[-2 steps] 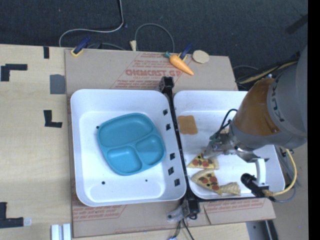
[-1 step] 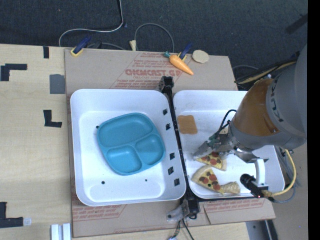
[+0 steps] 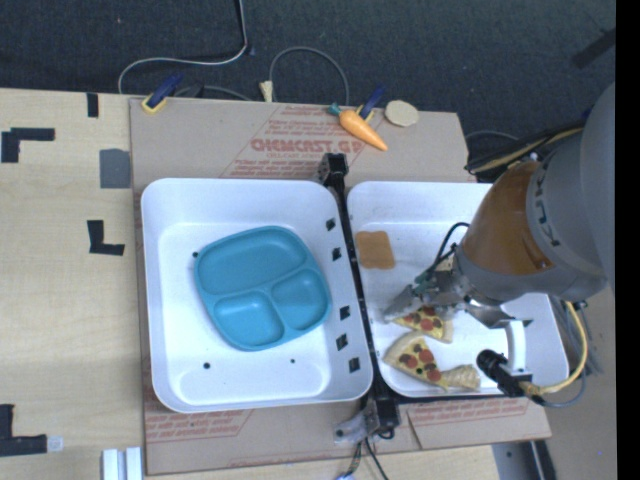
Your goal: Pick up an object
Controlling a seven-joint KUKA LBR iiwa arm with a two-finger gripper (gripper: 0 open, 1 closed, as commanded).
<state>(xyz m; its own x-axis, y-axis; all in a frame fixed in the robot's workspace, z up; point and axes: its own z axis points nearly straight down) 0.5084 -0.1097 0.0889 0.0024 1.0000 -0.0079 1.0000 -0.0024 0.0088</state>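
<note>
The right bin (image 3: 520, 193) holds a brown square slice of toast (image 3: 376, 250) near its left wall and two toy pizza slices. One pizza slice (image 3: 427, 321) lies mid-bin, the other pizza slice (image 3: 428, 361) lies by the front wall. My gripper (image 3: 420, 293) hangs low over the right bin, right above the upper pizza slice and to the right of the toast. The grey arm with its orange band (image 3: 505, 238) covers the right part of that bin. Nothing visibly hangs from the gripper.
The left bin (image 3: 160, 208) holds a blue divided plate (image 3: 262, 286). A black divider (image 3: 345, 268) runs between the bins. Behind them, on the cardboard, lie a toy carrot (image 3: 362, 129) and a beige disc (image 3: 402, 114). Cables (image 3: 240, 28) trail at the back.
</note>
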